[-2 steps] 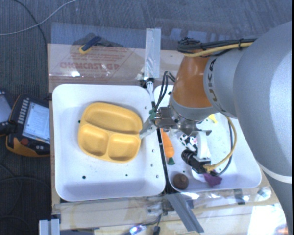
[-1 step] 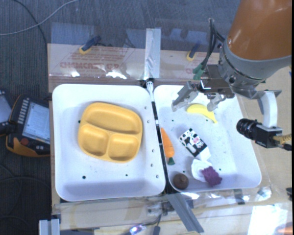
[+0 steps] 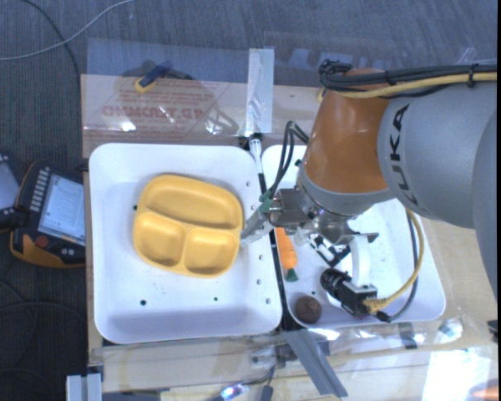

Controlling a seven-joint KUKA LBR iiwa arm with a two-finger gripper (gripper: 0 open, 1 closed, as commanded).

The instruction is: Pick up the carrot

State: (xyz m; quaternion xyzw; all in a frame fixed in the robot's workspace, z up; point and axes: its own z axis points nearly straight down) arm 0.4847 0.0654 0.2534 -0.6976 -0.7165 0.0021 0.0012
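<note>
The carrot (image 3: 286,253) is a small orange piece with a green end pointing toward the front. It lies along the left wall of the right bin (image 3: 417,299), close to the divider between the bins. My gripper (image 3: 271,215) hangs right over the carrot's upper end, beneath the arm's orange band (image 3: 351,140). The wrist hides the top tip of the carrot and the contact point.
A yellow divided plate (image 3: 188,224) sits in the middle of the left bin (image 3: 117,307). A brown round object (image 3: 306,309) rests in the front left corner of the right bin, just below the carrot. The arm covers most of the right bin.
</note>
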